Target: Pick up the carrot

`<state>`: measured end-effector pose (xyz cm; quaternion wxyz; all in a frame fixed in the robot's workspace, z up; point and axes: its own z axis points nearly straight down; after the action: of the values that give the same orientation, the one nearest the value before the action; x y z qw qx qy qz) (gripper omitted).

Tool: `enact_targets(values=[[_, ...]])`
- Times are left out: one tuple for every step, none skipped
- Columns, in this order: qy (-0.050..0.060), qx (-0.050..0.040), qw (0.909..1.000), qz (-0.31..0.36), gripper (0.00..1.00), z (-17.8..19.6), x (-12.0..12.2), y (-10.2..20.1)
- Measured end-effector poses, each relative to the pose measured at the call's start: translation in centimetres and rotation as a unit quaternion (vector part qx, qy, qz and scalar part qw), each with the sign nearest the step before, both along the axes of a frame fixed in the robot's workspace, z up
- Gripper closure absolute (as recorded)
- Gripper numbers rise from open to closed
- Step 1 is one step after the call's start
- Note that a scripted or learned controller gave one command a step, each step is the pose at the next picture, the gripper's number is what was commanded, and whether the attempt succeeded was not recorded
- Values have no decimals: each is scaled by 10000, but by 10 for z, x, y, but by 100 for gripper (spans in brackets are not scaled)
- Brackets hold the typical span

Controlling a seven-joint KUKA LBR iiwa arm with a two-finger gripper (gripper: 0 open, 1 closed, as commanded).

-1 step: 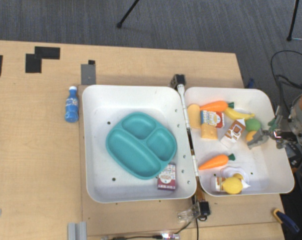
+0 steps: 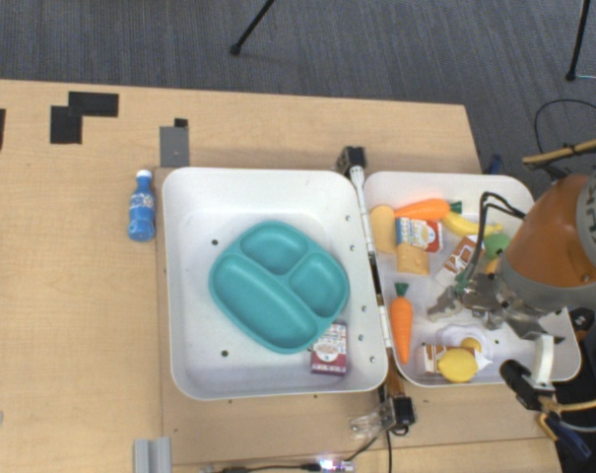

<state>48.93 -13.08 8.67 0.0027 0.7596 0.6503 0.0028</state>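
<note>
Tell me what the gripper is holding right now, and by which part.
Nothing that can be seen. The gripper hovers in the right white bin, while the small orange toy carrot lies apart to its left, by the bin's inner wall.

The grey arm (image 2: 563,264) reaches in from the right edge, its orange band (image 2: 554,235) bulking large above the wrist. Below the band the wrist turns toward the left, ending in the gripper (image 2: 455,302), a cluster of metal parts angled down and to the left. The state of its grasp cannot be made out from above.
</note>
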Motion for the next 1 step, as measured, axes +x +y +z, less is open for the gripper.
enact_targets(values=[[2,7,9999,-114,0,0,84,50]])
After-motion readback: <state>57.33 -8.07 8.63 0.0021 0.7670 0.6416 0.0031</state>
